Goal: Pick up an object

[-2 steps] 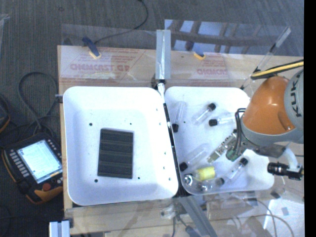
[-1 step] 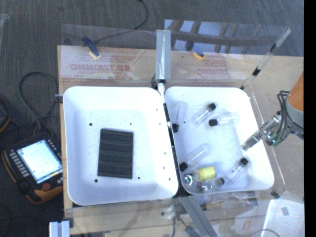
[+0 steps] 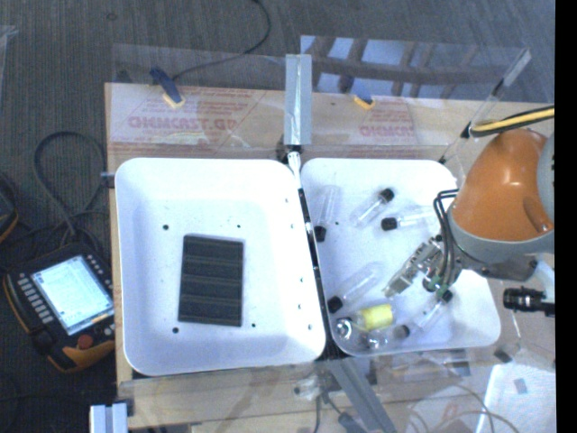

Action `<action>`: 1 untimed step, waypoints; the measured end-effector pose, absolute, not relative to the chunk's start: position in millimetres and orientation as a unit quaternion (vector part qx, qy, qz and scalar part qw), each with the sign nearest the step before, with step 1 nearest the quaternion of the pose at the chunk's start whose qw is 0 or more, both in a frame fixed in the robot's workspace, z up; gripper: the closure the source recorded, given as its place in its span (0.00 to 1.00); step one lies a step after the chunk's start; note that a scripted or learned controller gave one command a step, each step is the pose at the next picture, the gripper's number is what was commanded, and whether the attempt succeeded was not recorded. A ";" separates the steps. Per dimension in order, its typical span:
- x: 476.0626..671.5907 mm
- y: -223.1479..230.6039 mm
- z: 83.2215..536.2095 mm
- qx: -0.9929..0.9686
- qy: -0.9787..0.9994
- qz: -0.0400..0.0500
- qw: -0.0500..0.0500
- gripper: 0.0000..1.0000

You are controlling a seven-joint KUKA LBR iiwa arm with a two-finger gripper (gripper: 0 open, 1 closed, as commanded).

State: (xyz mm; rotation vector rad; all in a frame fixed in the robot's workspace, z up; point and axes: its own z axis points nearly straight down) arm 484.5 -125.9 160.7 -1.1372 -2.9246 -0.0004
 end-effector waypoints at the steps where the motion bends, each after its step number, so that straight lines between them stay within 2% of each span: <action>1: 488.5 -183.3 91.4 -0.354 -0.935 -0.002 -0.005 0.00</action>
